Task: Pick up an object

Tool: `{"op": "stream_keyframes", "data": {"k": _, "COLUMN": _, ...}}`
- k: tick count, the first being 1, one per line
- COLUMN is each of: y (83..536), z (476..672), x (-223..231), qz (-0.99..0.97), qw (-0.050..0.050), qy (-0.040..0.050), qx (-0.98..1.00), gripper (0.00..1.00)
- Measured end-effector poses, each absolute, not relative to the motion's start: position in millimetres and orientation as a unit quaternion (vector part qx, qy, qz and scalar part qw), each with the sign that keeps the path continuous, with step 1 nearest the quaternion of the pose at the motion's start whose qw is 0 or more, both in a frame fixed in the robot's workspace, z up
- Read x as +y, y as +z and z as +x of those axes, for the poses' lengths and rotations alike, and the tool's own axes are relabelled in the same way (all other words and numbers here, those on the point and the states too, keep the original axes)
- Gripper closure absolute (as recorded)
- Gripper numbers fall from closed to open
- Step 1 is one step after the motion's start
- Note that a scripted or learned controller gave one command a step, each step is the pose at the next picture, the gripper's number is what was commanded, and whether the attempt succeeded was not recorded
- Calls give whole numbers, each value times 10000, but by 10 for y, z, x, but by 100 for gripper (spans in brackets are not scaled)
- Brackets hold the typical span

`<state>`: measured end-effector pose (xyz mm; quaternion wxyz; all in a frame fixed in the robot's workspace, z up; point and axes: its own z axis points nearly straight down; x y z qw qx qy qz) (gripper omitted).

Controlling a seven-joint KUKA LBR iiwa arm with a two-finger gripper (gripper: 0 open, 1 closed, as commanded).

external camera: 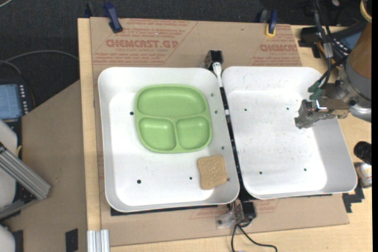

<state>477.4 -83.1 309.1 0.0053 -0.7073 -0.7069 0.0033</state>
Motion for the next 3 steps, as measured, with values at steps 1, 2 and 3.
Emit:
{"op": "stream_keyframes", "data": {"k": 1, "y": 2507, "z": 4784, "x": -141, "qz": -7046, "qw": 45, "qy": 20, "qx": -7096, "gripper": 100}}
{"op": "stream_keyframes", "data": {"k": 2, "y": 3002, "z": 4797, "x": 728, "qz": -7040, "qw": -12, "qy": -27, "qx": -7102, "gripper": 100}}
{"op": "stream_keyframes", "data": {"k": 3, "y": 4788, "z": 4804, "x": 839, "qz": -7056, "qw": -56, "qy": -92, "qx": -7085, "gripper": 100}}
